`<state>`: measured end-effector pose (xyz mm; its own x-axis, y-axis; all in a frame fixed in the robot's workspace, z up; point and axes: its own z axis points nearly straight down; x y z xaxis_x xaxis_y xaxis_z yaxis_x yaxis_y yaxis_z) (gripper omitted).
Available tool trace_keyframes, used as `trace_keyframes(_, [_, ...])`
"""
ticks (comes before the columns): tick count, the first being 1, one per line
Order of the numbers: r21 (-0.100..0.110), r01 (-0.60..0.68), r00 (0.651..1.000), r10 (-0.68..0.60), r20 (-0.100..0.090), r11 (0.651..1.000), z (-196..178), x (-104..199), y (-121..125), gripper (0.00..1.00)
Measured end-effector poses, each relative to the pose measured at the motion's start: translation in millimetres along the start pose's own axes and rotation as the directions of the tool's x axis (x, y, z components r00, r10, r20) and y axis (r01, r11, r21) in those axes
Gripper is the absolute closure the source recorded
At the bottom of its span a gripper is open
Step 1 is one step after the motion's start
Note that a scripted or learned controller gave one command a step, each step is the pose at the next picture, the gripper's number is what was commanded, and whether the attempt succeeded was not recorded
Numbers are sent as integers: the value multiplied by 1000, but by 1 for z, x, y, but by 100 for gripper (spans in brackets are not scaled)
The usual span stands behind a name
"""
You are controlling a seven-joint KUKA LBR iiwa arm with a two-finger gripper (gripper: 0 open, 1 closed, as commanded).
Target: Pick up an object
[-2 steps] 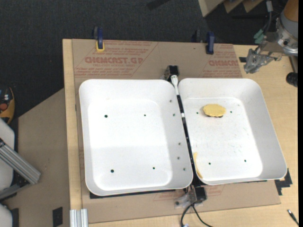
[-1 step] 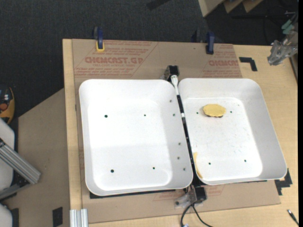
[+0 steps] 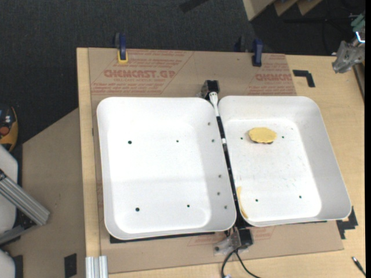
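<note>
two white bins on a counter (image 3: pixel 174 68), a yellow disc in the right one.
the left bin (image 3: pixel 159 167) and right bin (image 3: pixel 284 178) sit side by side, touching. the disc (image 3: pixel 262 135) lies flat near the right bin's far wall. whether the end effector is apart or together i cannot tell.
</note>
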<state>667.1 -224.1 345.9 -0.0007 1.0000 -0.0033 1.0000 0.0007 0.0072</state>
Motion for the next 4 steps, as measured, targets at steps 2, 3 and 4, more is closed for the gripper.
trace_keyframes(2, [0,-2,1000,2,0,1000,-46,0,-26,100])
trace_keyframes(3, [18,3,1000,-3,-8,1000,47,58,-64,100])
trace_keyframes(4, [1,-4,1000,4,1,1000,32,-3,-44,100])
